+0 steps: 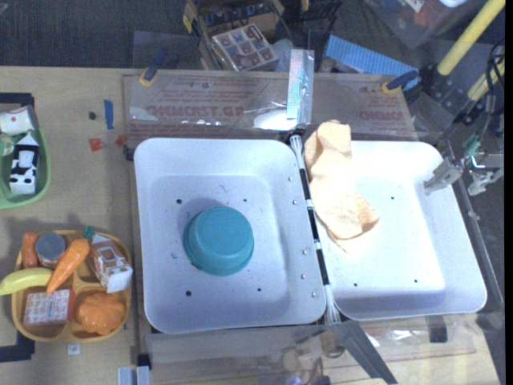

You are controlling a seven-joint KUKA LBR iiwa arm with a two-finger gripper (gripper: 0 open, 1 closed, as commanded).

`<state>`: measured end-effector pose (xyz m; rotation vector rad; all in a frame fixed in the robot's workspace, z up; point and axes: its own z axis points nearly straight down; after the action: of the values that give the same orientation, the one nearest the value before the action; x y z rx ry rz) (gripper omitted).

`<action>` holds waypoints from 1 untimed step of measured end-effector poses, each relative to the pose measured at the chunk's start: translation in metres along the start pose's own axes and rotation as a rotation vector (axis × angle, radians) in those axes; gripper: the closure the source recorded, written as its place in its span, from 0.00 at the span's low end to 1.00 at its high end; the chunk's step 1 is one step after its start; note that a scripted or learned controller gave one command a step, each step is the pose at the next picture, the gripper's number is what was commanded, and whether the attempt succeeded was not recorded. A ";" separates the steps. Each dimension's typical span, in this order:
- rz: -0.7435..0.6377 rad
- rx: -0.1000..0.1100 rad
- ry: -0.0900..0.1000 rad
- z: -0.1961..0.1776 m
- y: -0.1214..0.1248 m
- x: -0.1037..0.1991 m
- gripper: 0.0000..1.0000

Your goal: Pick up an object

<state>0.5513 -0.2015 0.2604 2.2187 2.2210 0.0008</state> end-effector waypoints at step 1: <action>-0.088 0.001 0.001 0.160 0.029 0.050 0.00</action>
<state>0.5800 -0.1514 0.1004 2.1197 2.3173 0.0010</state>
